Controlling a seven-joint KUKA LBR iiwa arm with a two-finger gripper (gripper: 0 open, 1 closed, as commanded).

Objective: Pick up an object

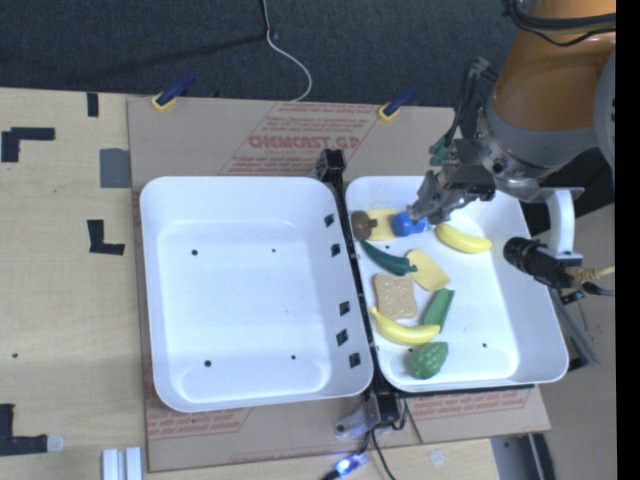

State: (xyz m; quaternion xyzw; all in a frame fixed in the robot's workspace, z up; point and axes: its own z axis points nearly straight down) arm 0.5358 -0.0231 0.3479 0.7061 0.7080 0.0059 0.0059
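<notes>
The grey-and-orange arm [550,78] is reaching in from the right and hanging low over the back of the right bin [520,358], its upper body running out of frame. The jaws [428,208] are pointing down just beside a small blue object [407,225], and whether they are apart or together cannot be told, since the wrist and cabling are crowding over them. The blue piece is lying near the bin's back left corner, touching a pale yellow item [383,217] that is partly covered, next to a brown lump [362,227]. A small banana [463,238] is lying just right of it. Nearer the front are sitting a dark green pepper [388,259], a yellow wedge [428,269], a tan slice of bread [395,295], a cucumber [436,307], a second banana [403,329] and a green leafy piece [427,359]. The left bin [240,288] is standing alongside on the desk [60,268].
</notes>
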